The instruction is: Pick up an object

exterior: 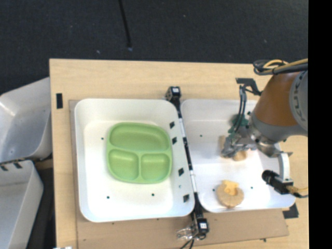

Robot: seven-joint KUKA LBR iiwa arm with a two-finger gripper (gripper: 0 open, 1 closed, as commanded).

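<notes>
- The arm [277, 105], grey with an orange band, comes in from the right edge of the frame and bends down over the right bin [207, 118].
- The gripper [234, 150] sits low at the middle of the right bin, close over a small tan object [238, 155] that peeks out just beneath it.
- Whether the jaws stand apart, together or clamped on that tan object cannot be told; the wrist hides them.
- A second tan piece with a yellow top [229, 193] lies lower in the same bin, near its bottom rim, apart from the gripper.
- The left bin [91, 201] holds a green divided tray [139, 152], lying flat at its centre, three compartments facing up.
- Both bins rest side by side on a pale wooden bench [119, 69], touching along the middle.
</notes>
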